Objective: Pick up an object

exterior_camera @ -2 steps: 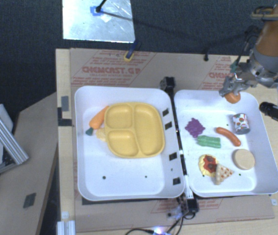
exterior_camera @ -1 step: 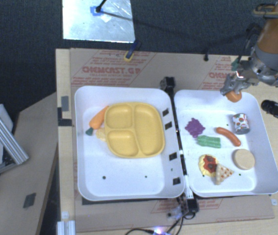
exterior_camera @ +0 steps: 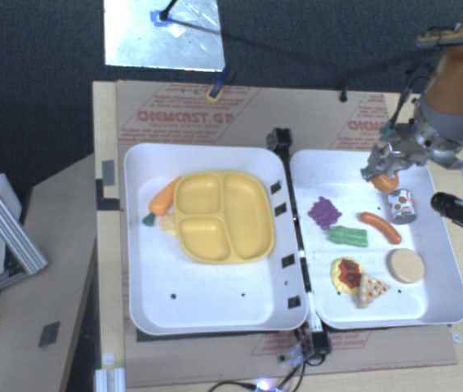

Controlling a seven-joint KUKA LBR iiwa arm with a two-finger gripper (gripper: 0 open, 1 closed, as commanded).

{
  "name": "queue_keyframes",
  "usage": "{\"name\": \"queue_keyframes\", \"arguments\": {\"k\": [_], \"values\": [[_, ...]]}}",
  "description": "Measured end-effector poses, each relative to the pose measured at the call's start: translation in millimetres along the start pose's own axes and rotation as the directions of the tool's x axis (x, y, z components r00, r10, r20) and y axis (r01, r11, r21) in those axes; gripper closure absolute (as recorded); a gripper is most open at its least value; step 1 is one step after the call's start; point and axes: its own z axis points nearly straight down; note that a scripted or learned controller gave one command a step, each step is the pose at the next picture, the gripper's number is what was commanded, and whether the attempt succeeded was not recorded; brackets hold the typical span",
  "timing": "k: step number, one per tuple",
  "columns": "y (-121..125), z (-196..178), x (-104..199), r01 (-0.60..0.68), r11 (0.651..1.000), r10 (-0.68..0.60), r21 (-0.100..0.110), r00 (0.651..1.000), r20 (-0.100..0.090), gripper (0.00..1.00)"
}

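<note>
Hiding part of an orange object (exterior_camera: 385, 183), the gripper (exterior_camera: 380, 168) blurs.

We count two bins: the left (exterior_camera: 145, 300) and the right (exterior_camera: 443, 288). We see one yellow tray (exterior_camera: 219, 216), one carrot (exterior_camera: 164, 195), one grape bunch (exterior_camera: 323, 212), one green piece (exterior_camera: 348, 236), one sausage (exterior_camera: 379, 226), one can (exterior_camera: 401, 206), one pizza slice (exterior_camera: 348, 273), one cracker (exterior_camera: 371, 288) and one round biscuit (exterior_camera: 406, 265).

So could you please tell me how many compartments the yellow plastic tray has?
3. The yellow plastic tray in the left white bin has two compartments along its far side and one wider compartment along its near side.
</note>
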Motion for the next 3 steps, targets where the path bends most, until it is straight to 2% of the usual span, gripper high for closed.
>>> {"name": "queue_keyframes", "arguments": {"k": [1, 2, 3], "values": [[-34.1, -3.1, 34.9, 0.004, 1.0, -0.004, 0.0, 1.0, -0.001, 1.0], [-82.4, -0.9, 67.3, 0.004, 1.0, -0.004, 0.003, 1.0, -0.001, 1.0], [-100.4, 3.6, 62.9, -0.002, 1.0, 0.002, 0.001, 1.0, 0.0, 1.0]]}}
